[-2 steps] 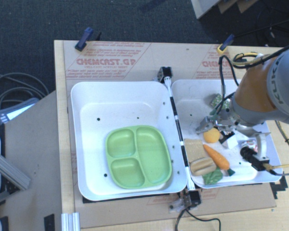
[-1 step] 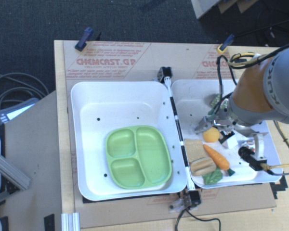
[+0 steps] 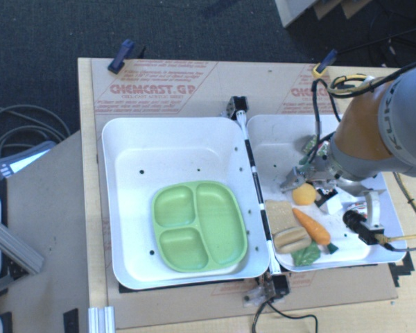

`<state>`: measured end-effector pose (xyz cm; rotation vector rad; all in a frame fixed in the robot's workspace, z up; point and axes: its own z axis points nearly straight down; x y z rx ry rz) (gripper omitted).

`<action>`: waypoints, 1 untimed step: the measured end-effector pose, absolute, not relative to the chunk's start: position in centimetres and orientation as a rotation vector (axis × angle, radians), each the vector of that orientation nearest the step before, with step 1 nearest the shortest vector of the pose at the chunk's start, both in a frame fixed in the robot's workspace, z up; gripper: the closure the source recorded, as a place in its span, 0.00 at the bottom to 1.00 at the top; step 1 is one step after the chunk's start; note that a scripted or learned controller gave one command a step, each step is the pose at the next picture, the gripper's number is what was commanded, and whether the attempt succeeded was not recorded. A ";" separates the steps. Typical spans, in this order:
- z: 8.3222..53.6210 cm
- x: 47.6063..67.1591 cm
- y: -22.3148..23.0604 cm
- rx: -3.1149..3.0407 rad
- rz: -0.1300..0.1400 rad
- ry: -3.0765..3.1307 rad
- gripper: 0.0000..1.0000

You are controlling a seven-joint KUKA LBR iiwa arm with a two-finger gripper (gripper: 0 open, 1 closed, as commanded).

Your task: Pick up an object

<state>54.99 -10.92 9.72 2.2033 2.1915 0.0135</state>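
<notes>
Beside the gripper [image 3: 306,179], a smooth round yellow fruit [image 3: 304,195], tapered carrot [image 3: 312,226].

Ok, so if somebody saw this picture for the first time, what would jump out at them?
Probably the bright green divided plate lying in the left bin, near its front. Next, the big grey and orange arm reaching over the right bin, its tool low above a yellow lemon. In front of that sit a carrot, a bread roll and a small green vegetable.
</notes>
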 end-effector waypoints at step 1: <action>9.8 54.4 -10.6 2.191 0.024 2.186 0.00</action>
